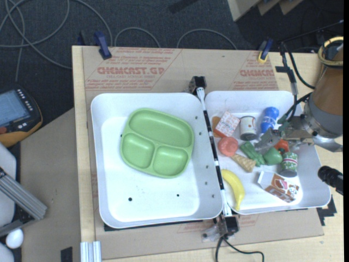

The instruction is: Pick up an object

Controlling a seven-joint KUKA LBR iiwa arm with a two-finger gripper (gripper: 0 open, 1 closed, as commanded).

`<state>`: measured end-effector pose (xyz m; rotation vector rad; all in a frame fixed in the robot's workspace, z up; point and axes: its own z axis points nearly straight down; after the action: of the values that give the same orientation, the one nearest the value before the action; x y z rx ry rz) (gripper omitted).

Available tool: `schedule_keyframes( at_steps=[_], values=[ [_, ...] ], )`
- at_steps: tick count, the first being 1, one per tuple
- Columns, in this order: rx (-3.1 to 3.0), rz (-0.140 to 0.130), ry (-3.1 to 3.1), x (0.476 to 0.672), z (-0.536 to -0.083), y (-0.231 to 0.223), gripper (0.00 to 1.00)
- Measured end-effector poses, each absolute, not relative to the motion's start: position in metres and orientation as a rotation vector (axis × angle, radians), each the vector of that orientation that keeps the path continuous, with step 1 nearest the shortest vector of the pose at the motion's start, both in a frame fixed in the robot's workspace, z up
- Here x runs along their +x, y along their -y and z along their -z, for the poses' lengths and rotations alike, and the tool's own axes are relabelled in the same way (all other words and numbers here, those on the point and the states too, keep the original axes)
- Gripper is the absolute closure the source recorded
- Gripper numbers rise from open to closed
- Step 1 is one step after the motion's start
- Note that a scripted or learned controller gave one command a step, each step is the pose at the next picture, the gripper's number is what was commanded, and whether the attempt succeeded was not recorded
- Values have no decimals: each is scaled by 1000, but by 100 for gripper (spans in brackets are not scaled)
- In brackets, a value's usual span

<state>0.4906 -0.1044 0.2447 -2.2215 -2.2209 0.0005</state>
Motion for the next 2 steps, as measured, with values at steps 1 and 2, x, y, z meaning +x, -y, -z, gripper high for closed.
schedule_keyframes(
  at_steps=[1,2],
  values=[
    [-2221,-2,2218,523,-176,155,0],
    [-2223,2,2223,573,-85,207,0]
  ],
)
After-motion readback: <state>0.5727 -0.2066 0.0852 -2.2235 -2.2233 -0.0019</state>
